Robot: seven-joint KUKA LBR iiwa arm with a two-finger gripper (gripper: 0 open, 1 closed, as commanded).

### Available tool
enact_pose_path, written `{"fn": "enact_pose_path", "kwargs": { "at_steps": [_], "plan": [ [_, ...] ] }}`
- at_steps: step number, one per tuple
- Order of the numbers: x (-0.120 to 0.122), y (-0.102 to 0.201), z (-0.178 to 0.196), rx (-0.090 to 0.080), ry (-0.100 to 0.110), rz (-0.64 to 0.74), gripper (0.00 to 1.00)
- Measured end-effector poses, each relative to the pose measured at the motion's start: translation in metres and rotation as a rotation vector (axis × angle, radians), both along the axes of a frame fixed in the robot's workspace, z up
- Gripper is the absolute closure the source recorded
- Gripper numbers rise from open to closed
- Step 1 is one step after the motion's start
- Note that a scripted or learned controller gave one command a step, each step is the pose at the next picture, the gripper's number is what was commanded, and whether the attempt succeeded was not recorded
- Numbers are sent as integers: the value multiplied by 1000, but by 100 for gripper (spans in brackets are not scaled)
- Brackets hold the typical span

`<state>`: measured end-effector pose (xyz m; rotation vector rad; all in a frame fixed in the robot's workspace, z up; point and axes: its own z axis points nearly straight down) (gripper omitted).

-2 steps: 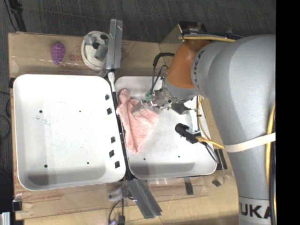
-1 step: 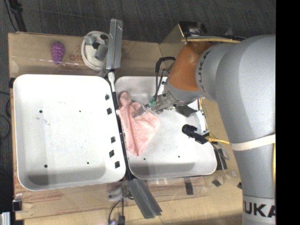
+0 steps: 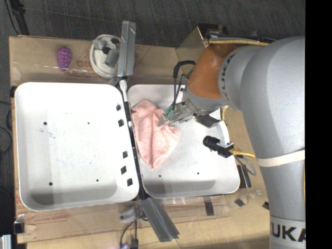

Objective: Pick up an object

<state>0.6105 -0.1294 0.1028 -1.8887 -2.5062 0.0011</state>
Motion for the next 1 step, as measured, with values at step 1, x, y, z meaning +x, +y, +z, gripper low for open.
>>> {"fn": "enact_pose_path", "kwargs": {
  "at_steps": [1],
  "plan": [
    [44,91,120,-2,-2,24,100]
  ]
}}
